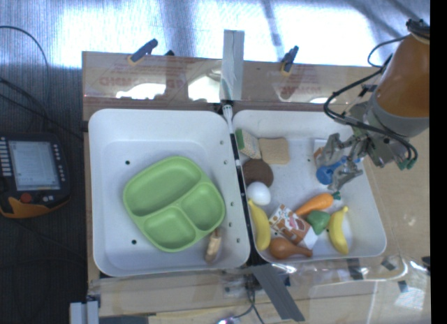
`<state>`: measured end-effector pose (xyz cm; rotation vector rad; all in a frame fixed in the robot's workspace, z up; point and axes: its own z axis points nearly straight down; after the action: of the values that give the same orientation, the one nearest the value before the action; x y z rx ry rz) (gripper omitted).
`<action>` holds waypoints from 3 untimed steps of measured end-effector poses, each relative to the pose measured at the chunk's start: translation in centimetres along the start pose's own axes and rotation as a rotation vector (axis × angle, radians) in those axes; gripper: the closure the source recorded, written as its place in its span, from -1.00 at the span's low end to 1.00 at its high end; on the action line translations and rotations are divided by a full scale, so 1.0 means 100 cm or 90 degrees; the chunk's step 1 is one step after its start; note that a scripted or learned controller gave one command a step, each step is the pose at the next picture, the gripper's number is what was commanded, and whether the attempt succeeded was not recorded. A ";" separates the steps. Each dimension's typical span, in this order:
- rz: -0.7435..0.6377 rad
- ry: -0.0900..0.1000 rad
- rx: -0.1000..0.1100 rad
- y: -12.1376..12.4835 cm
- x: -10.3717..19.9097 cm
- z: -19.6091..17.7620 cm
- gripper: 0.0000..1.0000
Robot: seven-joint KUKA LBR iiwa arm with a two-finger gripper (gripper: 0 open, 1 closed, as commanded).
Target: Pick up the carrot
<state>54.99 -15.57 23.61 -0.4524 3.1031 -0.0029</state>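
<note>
The carrot (pixel 313 203) is orange with a green top and lies tilted in the right bin (pixel 307 128), towards its front right. My gripper (pixel 337 163) hangs over the right side of that bin, just above and to the right of the carrot's green end. A small blue object (pixel 325 174) sits right under the gripper, between it and the carrot. I see nothing lifted off the bin floor.
Around the carrot lie a yellow banana (pixel 339 230), a green pepper (pixel 318 222), a red and white carton (pixel 289 223), a brown drumstick (pixel 286 248), a second banana (pixel 260 225), a white egg (pixel 259 193) and a bread slice (pixel 274 149). The left bin holds a green divided plate (pixel 174 204).
</note>
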 end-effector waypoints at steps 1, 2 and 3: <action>-0.259 0.000 -0.002 -0.008 0.026 -0.154 1.00; -0.533 0.000 -0.002 -0.025 0.064 -0.248 1.00; -0.697 -0.001 -0.006 -0.065 0.019 -0.245 1.00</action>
<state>54.86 -22.30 48.13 -2.0018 2.4161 0.0069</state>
